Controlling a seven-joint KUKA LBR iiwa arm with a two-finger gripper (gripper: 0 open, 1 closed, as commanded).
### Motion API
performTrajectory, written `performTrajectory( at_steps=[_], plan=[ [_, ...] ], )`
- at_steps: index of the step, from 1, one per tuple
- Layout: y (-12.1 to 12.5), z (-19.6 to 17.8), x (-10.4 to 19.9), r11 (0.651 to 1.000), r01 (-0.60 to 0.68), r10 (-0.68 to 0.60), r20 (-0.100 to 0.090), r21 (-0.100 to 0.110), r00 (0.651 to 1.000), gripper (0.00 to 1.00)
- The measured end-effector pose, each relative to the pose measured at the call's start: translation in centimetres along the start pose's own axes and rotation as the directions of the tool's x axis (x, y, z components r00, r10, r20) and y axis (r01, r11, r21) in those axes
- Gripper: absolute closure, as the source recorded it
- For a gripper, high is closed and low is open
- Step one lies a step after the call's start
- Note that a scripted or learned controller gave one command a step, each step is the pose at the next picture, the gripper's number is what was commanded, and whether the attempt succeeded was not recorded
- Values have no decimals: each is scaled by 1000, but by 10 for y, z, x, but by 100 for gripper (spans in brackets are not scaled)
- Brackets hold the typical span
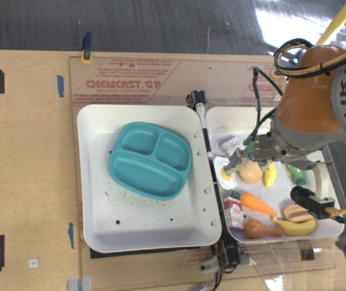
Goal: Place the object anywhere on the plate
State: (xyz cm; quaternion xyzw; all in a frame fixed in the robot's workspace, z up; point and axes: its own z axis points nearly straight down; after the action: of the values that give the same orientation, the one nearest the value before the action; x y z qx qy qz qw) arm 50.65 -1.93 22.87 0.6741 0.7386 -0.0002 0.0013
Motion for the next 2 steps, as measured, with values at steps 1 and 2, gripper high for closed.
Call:
performTrajectory(
  at_steps=[1,2],
  plan=[
    [1,-10,0,1000,3,-3,2,-4,1000,100],
    [-6,-2,101,999,47,-47,-7,6,999,100]
  ],
)
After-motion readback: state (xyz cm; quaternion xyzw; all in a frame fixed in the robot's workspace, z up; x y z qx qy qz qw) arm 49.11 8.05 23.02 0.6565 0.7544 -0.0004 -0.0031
